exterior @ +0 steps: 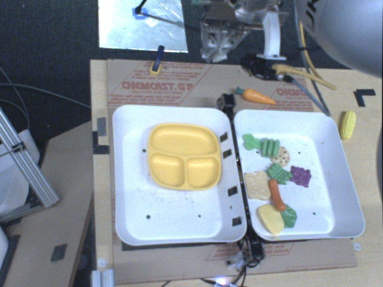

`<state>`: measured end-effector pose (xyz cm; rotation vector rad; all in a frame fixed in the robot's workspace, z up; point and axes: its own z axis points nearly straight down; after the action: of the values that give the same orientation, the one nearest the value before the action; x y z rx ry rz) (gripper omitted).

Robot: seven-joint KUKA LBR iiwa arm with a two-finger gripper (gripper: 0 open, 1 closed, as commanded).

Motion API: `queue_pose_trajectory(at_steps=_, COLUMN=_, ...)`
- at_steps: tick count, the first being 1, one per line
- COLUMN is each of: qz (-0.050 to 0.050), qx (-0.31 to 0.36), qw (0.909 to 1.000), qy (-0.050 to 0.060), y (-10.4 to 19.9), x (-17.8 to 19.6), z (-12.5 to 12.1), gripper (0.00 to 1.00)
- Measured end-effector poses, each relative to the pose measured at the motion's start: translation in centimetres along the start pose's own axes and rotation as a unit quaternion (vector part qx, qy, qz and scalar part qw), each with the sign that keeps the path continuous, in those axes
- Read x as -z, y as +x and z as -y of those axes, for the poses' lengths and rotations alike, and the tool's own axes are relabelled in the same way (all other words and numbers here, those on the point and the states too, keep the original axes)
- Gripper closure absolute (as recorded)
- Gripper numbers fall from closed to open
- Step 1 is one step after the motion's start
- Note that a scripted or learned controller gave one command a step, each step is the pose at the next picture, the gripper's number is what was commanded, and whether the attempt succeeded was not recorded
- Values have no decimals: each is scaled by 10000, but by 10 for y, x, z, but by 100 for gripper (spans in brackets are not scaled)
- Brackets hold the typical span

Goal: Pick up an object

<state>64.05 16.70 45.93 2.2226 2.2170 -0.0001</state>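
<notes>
**A:** Below the gripper (216,48) and off toward your right as you look down, the toy foods sit in the right bin (341,160), well apart from the tool. You have no named target, so treat the whole cluster as candidates: a green pea pod (261,144), a round cookie (279,156), a purple grape bunch (300,176), a slice of bread (258,186), a small carrot (276,196) lying across it, and a pale yellow wedge (270,219) with a green leafy piece (289,216) touching it.

**B:** And the gripper itself: what do you make of it?

**A:** It hangs above the far edge of the bench (179,82), beyond both bins, with nothing between its fingers that you could call held. How far apart the fingers stand I cannot tell; the metal there blurs together.

**B:** What lies nearest the tool?

**A:** A second carrot (256,96), orange with a green top, on the cardboard just outside the bins, below the gripper and slightly right. It is near but not touching the tool. Farther right, beside the right bin's outer rim, you will see a yellow corn cob (347,125).

**B:** And on the other side?

**A:** Below and left of the gripper is the left bin (128,208), with a yellow divided plate (183,155) lying flat in it. Up left of the tool, a shiny sheet (142,15) lies past the bench, and a blue and yellow clamp (157,60) sits at the bench edge.
</notes>
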Motion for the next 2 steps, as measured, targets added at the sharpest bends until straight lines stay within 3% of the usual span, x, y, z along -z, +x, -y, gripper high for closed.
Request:
queue_pose_trajectory(at_steps=1, qz=-13, qx=7, qw=10000, qy=-3, y=-31, x=10, z=59, gripper=100)
queue_pose_trajectory(at_steps=2, qz=-8, qx=3, qw=10000, qy=22, y=-73, x=-13, z=116, gripper=100)
